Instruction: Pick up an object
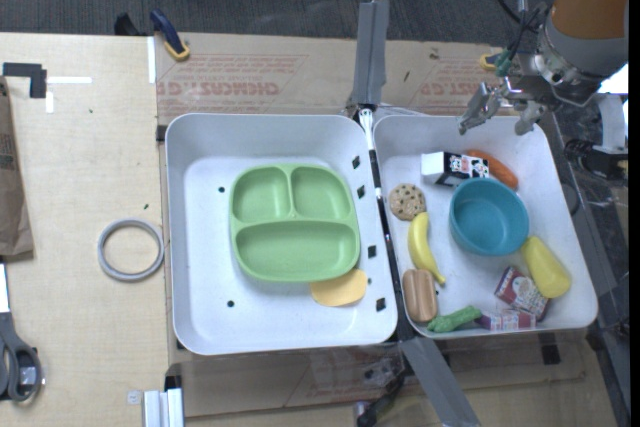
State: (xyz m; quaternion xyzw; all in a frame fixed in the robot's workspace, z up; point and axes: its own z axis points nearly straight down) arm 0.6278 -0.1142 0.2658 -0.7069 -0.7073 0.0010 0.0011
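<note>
Step in hand: approach. You see the gripper [497,108] poised above the far rim of the right bin [572,183], fingers spread and gripping nothing. No object is selected yet. Candidates lie around the blue bowl [488,218]: the milk carton [453,167] just behind it, the banana [424,247] and cookie [406,201] to its left. Next, descend on the carton; the bowl's rim crowds it.

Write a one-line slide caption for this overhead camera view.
KUKA gripper hovers above the right bin of toy food, beside a green divided plate in the left bin.
</note>
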